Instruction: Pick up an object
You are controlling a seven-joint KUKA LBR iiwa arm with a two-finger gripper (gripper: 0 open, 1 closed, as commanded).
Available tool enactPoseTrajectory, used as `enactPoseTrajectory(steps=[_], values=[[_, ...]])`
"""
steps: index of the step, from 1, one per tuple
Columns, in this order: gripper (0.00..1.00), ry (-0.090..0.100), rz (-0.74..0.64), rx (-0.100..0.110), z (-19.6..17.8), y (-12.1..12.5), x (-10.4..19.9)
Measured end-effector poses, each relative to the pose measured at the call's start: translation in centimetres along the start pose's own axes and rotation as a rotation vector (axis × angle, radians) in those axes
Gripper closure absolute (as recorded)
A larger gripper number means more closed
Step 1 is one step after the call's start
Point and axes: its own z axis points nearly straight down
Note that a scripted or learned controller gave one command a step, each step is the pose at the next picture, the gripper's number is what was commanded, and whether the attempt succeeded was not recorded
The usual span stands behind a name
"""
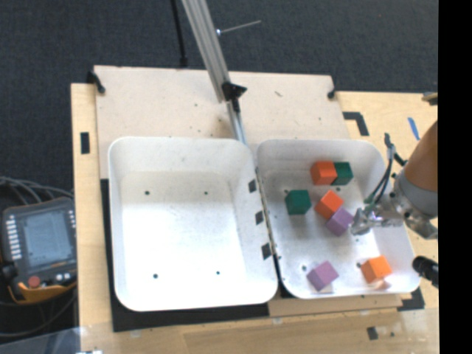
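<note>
1. The arm [422,169] enters from 3 o'clock, its orange band at the view's right side and the grey wrist below it, reaching leftward and down into the right bin [295,153].
2. The gripper [361,223] sits low over the bin's right half, just at 3 o'clock of a purple cube [340,221]. It is small and blurred here; I cannot tell how far the fingers are open, or whether anything is between them.
3. That purple cube lies near the bin's middle, touching or nearly touching an orange cube [329,203] at its 11 o'clock.
4. A green cube [298,201] lies at 9 o'clock of that orange one, apart from it.
5. At 12 o'clock in the bin, another orange cube [322,172] and a dark green cube [342,172] sit side by side, touching.
6. Near the bin's 6 o'clock rim lie a second purple cube [322,276] and, at its 3 o'clock and well apart, a third orange cube [377,268].
7. The left bin [122,153] is white with dark specks.
8. Both bins rest on a light wooden bench [155,98]; a metal rail [209,43] slants in from 12 o'clock to the gap between them.
9. The floor is dark carpet [66,28]; a control pendant [40,242] lies at 9 o'clock.
</note>
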Motion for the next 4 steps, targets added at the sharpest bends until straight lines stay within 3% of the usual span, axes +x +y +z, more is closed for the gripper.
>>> enactPoseTrajectory(steps=[2, 3, 4], values=[[1.00, -0.001, -0.010, -0.002, -10.9, -0.4, 0.2], [1.00, 0.003, -0.012, 0.007, -9.9, 1.2, 4.8], [1.00, 0.003, -0.014, 0.001, -10.8, 1.9, 9.9]])
